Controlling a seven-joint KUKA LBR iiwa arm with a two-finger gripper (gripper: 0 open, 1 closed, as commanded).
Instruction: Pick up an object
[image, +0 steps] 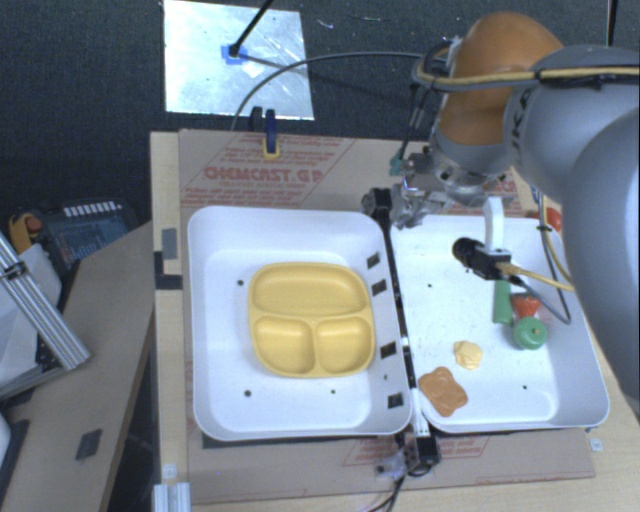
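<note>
The right bin holds several small things. A brown toast-like piece lies near its front left corner, with a small pale yellow lump just behind it. Further right are a green round piece, a green bar and a red-orange bit, all close together. My gripper hangs over the back left corner of the right bin, well apart from all of these. Nothing shows in its grasp.
The left bin holds a yellow divided plate at its middle. A black divider with clips runs between the two bins. The grey arm covers the back right of the right bin.
</note>
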